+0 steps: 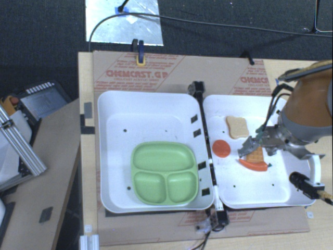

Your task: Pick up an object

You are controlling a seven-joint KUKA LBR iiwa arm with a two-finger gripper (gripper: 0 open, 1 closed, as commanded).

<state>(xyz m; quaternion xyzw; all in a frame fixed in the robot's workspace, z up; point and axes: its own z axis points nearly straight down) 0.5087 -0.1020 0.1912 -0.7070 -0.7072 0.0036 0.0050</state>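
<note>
The right bin (270,194) holds a tan slice of toast (237,126), a red round slice (222,148) and a long red-orange piece (253,165). A small orange-tan piece (256,154) lies just above the long one. My gripper (248,149) is low in this bin, right at the orange-tan piece, between the red slice and the long piece. The arm (309,108) comes in from the right and hides the bin's right side.
A green three-compartment plate (164,172) lies in the left bin (119,113). A black divider (204,139) runs between the two bins. Cardboard (171,72) lies under both bins.
</note>
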